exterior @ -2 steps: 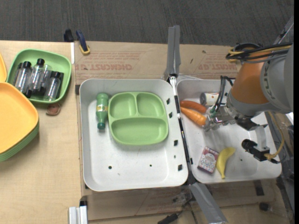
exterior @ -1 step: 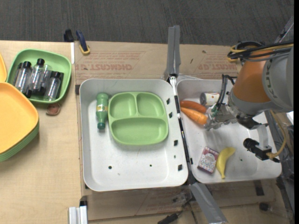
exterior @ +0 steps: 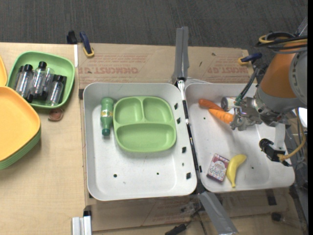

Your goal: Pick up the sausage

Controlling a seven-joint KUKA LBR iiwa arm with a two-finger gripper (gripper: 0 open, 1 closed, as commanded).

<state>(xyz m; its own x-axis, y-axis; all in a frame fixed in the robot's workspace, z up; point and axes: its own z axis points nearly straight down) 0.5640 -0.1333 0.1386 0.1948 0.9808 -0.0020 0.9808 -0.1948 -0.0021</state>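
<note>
In the right bin, near its back left, a reddish-orange sausage lies at a slant. Its lower right end meets an orange carrot; whether the two touch or overlap is unclear. My gripper hangs low over the bin just to the right of the carrot's tip, a short way from the sausage. The grey wrist and orange band rise behind it to the right. Nothing is visibly held.
A yellow banana and a small pink box lie at the front of the right bin. The left bin holds a green divided plate and a green bottle. A green tray of vials and orange plates sit on the bench at the left.
</note>
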